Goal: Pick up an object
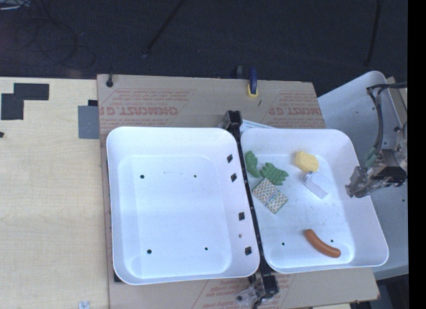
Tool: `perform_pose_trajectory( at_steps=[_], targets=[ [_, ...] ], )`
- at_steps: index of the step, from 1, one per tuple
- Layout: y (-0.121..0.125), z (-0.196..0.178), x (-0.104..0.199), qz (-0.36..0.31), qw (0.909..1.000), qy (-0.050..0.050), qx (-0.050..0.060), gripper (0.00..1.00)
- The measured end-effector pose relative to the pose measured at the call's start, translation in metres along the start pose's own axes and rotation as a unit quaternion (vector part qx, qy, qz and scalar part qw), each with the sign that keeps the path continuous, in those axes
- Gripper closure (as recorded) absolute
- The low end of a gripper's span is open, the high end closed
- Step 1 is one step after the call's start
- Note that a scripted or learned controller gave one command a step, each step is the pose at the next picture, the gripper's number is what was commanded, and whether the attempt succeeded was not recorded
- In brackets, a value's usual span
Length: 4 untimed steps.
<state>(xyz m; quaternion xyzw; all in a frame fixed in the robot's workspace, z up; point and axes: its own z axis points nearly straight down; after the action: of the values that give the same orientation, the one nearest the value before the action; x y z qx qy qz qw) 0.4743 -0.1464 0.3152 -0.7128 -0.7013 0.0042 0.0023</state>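
Seen from above at a slant, two shallow white bins sit side by side on a counter (46, 188) of pale wood, over a brown cardboard sheet (200, 104). The left bin (116, 188) has small dark holes in its floor. The right bin (363, 234) holds five things: a yellow block (307, 162) toward the back, a small clear-white piece (316, 186) just in front of it, a green leafy toy (266, 170) near the divider, a speckled square packet (269, 196) touching the front of that toy, and an orange sausage (323, 244) near the front edge. The pincer (357, 188) hangs at the right bin's right rim, apart from all five things; whether it is spread or pressed together cannot be told.
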Motion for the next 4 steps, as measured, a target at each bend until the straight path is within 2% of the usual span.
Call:
perform_pose_trajectory(
  at_steps=[1, 2, 3, 4],
  targets=[
    [0.0, -0.121, 0.093, -0.013, 0.9999, 0.002, -0.01, 1.0],
    [0.047, -0.052, 0.134, -0.01, 1.0, 0.001, -0.002, 1.0],
    [0.014, -0.015, 0.073, -0.005, 1.0, 0.001, -0.001, 1.0],
    [0.0, 0.022, -0.036, -0.003, 1.0, 0.001, -0.002, 1.0]
  ],
)
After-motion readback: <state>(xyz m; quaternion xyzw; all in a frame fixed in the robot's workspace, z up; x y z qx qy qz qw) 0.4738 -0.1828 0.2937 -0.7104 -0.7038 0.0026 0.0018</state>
